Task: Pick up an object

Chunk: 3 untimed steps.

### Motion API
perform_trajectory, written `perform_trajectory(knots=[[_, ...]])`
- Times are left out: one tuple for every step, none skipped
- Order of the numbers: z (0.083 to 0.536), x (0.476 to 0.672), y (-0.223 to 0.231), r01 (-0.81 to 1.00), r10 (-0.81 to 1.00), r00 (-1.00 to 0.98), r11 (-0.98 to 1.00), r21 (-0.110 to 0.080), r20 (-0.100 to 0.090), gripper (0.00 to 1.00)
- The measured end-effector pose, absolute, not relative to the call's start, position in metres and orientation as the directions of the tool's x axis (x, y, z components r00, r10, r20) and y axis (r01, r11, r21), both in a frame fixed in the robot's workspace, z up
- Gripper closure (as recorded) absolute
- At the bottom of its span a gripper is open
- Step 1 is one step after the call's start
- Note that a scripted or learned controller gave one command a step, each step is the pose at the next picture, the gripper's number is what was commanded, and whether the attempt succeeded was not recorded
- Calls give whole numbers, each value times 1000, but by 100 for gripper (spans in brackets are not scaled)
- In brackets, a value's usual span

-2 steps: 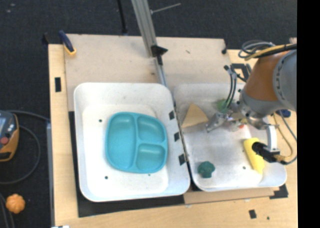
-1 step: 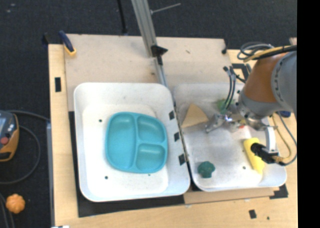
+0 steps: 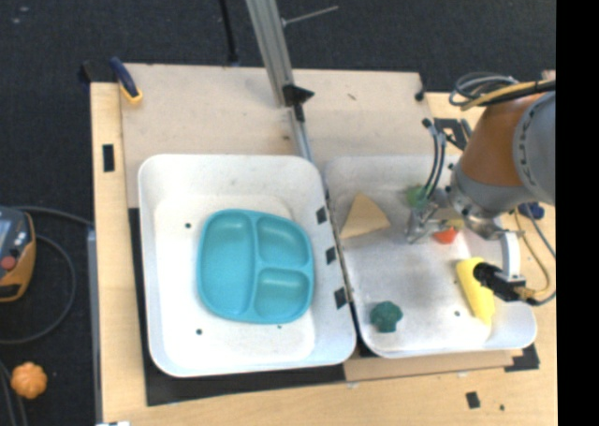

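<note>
Two white bins sat side by side, and we saw the gripper [image 3: 418, 226] low inside the right bin [image 3: 374, 181], though we could not tell how it was set. Just to its left lay a tan wedge [image 3: 363, 216]; just to its right, a small red object [image 3: 445, 236]. A yellow banana-like object [image 3: 475, 290] lay farther right and nearer the camera, a green object [image 3: 386, 315] below. The left bin [image 3: 168, 181] held a teal divided plate [image 3: 255, 266].

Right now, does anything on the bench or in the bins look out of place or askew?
Little stands out. The tan wedge leans against the right bin's left wall instead of lying flat. A small orange object lies off the bench, on the dark floor at lower left. The teal divided plate sits flat in the left bin.
</note>
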<state>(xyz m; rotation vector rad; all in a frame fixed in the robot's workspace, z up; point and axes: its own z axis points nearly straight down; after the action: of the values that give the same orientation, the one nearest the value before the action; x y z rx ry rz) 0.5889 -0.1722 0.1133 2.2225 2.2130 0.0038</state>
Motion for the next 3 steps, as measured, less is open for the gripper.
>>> perform_trajectory(knots=[[176, 590, -180, 1000, 1000, 5, -5, 7, -3, 100], [233, 601, -180, 1000, 1000, -3, 3, 7, -3, 100], [270, 602, -181, 1000, 1000, -3, 3, 6, -2, 100]])
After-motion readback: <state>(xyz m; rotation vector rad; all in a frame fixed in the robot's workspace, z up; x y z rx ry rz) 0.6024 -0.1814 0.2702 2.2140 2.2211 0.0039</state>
